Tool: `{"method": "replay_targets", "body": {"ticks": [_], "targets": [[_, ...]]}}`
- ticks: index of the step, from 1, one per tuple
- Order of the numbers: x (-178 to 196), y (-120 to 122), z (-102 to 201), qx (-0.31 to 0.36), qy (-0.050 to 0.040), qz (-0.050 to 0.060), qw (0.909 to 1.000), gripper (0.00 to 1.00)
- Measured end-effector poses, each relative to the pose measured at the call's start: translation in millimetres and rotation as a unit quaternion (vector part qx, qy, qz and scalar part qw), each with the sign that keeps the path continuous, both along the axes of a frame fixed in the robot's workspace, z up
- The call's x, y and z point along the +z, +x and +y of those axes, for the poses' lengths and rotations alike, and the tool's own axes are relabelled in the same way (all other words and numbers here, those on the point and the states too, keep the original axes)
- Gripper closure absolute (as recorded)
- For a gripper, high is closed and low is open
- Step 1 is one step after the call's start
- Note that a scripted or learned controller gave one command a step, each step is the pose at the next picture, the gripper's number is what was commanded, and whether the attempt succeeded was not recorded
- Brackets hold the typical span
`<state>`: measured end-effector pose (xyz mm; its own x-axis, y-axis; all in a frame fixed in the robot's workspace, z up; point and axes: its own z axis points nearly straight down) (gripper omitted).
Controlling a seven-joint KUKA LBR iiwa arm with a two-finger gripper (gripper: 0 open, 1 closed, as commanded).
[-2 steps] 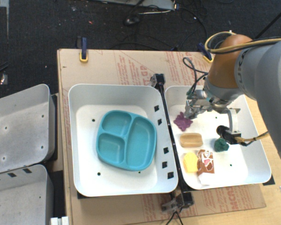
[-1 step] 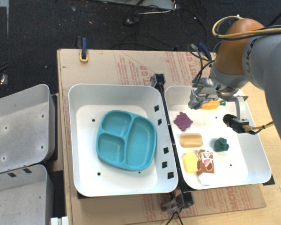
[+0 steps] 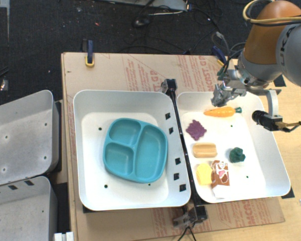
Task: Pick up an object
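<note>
In the right bin (image 3: 256, 182) lie an orange carrot (image 3: 221, 112), a purple lumpy piece (image 3: 196, 129), a tan bread-like block (image 3: 204, 150), a dark green piece (image 3: 236, 155), a yellow piece (image 3: 204, 173) and a brown-and-white carton (image 3: 220, 173). My gripper (image 3: 220, 100) hangs at the bin's far edge, just above and left of the carrot. Nothing shows between its fingertips.
The left bin (image 3: 85, 134) holds a teal divided plate (image 3: 136, 149). A black divider (image 3: 178, 134) runs between the bins. A blue-and-yellow clamp (image 3: 90, 54) sits at the bench's far left. Grey trays (image 3: 20, 129) lie off the bench to the left.
</note>
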<state>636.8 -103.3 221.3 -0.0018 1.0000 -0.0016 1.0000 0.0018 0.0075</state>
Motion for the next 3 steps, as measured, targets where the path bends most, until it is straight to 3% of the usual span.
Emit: {"method": "replay_targets", "body": {"ticks": [1,3], "targets": [[38,1,0,0.000,0.0002,0.001,1.0000,1.00],[35,-51,100,0.003,0.0016,0.005,1.0000,1.00]]}}
